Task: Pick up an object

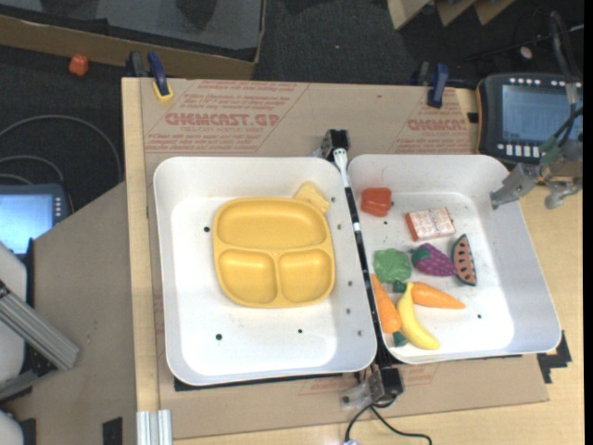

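In the right bin we count 8 small toy foods, any of which could serve the task: a red pepper-like piece at the far left, a pink-and-white block, a watermelon slice, purple grapes, a green broccoli-like piece, and nearest us 2 carrots flanking a banana. We judge them all to be light, rigid moulded plastic, smooth and likely slippery, not fragile. The pink-and-white block looks the easiest grasp: it lies apart from its neighbours and its flat, parallel sides suit 2 fingers closing across its short width. The banana and carrots touch or crowd each other, so a finger could nudge 1 aside.

The gripper sits at the far right rim of the right bin, well apart from the toys; it has hold of nothing, but we cannot tell how wide its jaws stand.

The left bin carries a yellow 3-compartment plate with a small yellow piece at its far right corner.

On the brown board under the bins, red print reads "CHEMCAST GP", repeated at the right. A pendant with a screen rests far right; its text is too small to read.
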Available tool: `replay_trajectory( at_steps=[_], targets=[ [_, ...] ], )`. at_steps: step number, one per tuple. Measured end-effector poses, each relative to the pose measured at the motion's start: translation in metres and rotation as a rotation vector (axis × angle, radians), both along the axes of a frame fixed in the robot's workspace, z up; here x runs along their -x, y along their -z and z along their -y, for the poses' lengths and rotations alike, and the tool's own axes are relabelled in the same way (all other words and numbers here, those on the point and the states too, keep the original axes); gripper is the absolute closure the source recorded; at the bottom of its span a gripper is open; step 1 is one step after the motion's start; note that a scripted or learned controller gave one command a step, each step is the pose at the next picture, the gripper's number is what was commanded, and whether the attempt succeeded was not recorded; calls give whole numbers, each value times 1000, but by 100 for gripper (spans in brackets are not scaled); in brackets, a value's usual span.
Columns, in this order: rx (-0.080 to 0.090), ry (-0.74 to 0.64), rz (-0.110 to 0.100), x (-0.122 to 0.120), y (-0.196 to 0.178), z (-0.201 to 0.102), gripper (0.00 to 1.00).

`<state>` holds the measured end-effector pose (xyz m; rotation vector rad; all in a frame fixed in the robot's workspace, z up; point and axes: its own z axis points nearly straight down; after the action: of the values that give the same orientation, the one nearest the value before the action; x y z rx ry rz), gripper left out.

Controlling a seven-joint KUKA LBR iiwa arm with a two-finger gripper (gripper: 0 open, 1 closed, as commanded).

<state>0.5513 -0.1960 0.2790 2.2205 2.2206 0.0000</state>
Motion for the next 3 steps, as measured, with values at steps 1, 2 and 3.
replay_trajectory(
  at_steps=[1,2,3],
  targets=[
    [-5,-3,-10,-21,173,-17,0],
    [-3,1,-6,-12,196,-8,0],
    [-2,1,-1,-14,184,-8,100]
  ],
)
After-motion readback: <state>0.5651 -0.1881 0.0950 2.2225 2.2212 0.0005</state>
